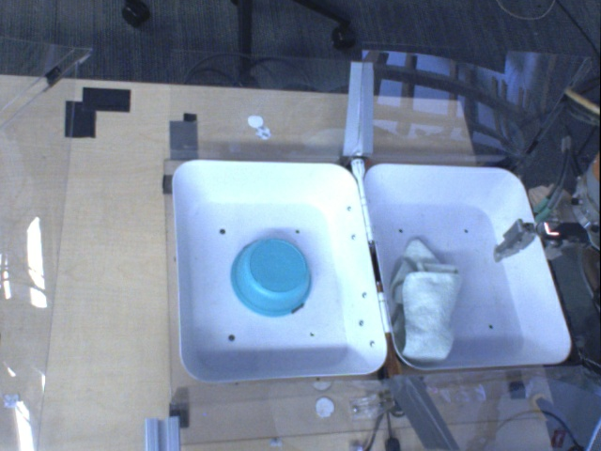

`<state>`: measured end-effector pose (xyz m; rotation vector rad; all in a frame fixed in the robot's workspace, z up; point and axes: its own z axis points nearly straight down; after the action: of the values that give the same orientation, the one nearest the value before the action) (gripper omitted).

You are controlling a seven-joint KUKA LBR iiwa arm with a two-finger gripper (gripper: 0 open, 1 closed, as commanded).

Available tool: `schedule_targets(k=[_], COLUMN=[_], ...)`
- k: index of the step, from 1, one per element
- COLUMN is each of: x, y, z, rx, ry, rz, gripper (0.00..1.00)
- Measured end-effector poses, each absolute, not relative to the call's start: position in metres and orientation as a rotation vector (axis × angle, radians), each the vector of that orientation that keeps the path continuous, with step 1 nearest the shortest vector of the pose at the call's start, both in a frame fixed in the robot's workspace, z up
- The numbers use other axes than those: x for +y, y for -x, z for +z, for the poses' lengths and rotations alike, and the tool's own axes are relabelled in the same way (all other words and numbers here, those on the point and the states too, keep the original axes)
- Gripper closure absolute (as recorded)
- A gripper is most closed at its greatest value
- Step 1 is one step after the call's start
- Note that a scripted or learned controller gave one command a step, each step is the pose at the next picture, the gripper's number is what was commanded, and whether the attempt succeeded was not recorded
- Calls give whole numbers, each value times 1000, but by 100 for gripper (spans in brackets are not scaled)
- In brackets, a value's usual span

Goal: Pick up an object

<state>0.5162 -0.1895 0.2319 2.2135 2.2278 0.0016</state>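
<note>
Hovering at the right bin's point(526, 195) right edge, the gripper point(515, 240) is unreadable, open or closed; the soft towel point(428, 310) suits pinching a fold.

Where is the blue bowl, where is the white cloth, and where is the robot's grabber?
blue bowl point(271, 276), camera view, on the middle of its upturned base.
white cloth point(430, 310), camera view, on the middle of the folded bundle.
gripper point(516, 238), camera view, on its grey tip over the right bin's edge.
</note>
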Motion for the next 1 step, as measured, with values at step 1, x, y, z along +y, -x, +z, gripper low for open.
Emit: schedule_targets(k=[1], x=[-171], y=[-550], z=[105], rx=[2526], ry=[-1865], rz=[2], gripper=[0])
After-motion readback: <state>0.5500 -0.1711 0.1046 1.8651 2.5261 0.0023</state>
